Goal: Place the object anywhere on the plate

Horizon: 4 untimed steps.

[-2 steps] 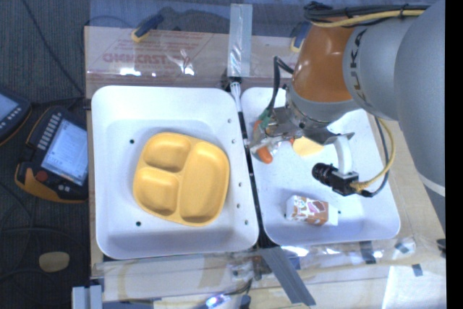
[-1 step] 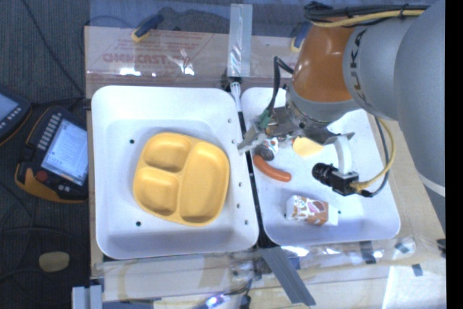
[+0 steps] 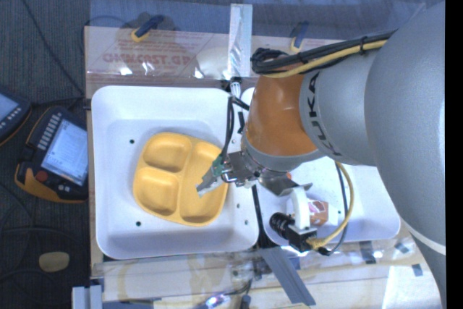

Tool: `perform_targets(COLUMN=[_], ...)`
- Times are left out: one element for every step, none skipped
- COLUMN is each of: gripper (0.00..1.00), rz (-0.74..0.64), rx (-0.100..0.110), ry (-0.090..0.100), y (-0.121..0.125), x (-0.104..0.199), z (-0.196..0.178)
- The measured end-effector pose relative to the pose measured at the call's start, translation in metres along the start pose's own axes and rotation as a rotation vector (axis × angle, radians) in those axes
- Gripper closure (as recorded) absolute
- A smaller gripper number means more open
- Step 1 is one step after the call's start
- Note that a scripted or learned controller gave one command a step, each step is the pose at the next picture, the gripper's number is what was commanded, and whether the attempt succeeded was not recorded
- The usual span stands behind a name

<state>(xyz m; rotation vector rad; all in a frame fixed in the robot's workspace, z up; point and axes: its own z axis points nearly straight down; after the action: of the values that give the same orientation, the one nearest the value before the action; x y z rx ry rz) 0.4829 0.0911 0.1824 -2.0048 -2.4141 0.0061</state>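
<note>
Camera view: fingers (image 3: 211, 183) over the yellow plate's (image 3: 170, 184) right rim; whether they are wide or narrow, cannot tell

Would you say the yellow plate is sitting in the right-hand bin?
No, the yellow plate lies in the left bin, beside the gripper.

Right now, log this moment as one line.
gripper: over plate's right edge, fingers unclear | plate: yellow, divided, in left bin | placed object: unclear

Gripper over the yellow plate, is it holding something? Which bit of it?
Cannot be told. The gripper hangs over the right edge of the yellow plate, with something small and greenish at its tip, too blurred to tell.
</note>
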Motion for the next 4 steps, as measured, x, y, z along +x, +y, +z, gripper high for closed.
perform_targets(gripper=[1.0, 1.0, 1.0, 1.0], rz=[0.0, -0.074, -0.164, -0.388], rx=[0.003, -0.004, 0.0, -0.005], ry=[0.001, -0.004, -0.001, -0.003], y=[0.0, 0.097, 0.021, -0.003], x=[0.0, 0.037, -0.023, -0.066], z=[-0.008, -0.086, 0.0, -0.084])
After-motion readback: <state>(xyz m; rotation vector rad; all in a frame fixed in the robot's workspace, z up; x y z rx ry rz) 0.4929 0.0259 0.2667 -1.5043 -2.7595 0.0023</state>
